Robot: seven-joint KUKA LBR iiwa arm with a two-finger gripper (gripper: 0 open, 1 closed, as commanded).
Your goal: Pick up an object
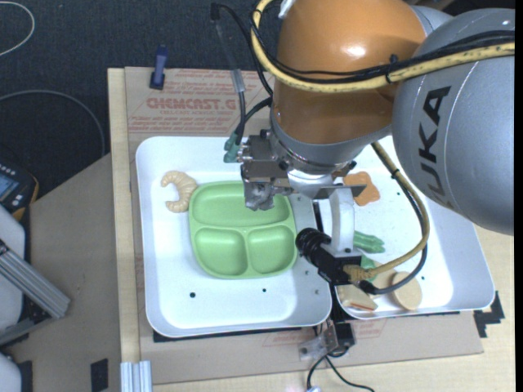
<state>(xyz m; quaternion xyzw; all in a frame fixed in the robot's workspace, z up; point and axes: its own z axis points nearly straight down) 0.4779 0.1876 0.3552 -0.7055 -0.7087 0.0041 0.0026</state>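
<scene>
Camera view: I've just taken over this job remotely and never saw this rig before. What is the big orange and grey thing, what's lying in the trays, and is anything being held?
The big shape is a robot arm seen from above; one fixed camera looks down on it. Its gripper hangs over a green divided plate lying in the left white bin. A tan croissant-shaped toy lies beside the plate. The right bin holds an orange piece, a green piece and some pale round pieces. I see nothing between the gripper's fingers.
</scene>
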